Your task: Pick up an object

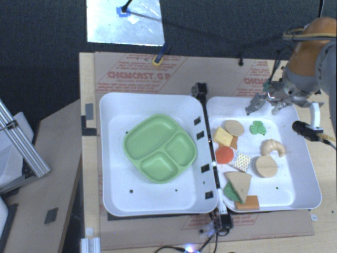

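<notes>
The hand (261,103) hangs over the far edge of the right bin (310,178), up near its back wall. Its two fingers look spread apart, with nothing between them, so I'd say no pick has happened yet: the whole job is left to do.

Every candidate lies in that same bin, toward the near side from the hand. Closest is the small green leafy piece (257,127), just below the hand, and beside it, toward the divider, a tan round piece (234,127) touching a yellow block (223,137). Further toward the front edge sit a croissant (273,147), a pale round disc (266,166), a red-orange round piece (225,154) and a checkered piece (241,162). Nearest the front corner by the divider are a tan wedge (240,182) and an orange block (249,203).

The left bin (113,109) carries a green divided plate (160,148), well apart from the hand.
</notes>
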{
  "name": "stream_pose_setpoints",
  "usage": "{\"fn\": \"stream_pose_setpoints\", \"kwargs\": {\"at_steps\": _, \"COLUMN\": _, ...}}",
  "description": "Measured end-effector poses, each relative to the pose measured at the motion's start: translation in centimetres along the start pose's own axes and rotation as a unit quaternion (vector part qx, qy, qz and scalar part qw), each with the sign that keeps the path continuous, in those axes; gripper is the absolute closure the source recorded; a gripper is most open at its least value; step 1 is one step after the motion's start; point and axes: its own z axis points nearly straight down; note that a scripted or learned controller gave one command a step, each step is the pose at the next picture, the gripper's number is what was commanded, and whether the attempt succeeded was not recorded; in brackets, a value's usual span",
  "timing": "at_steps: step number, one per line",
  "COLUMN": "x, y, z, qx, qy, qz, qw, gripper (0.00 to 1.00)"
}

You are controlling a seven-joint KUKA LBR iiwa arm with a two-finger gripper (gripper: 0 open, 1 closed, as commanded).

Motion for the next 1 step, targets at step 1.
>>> {"fn": "stream_pose_setpoints", "kwargs": {"at_steps": 1, "x": 0.14, "y": -0.38, "z": 4.09, "qx": -0.001, "qy": 0.000, "qz": 0.000, "qw": 1.0000, "gripper": 0.00}}
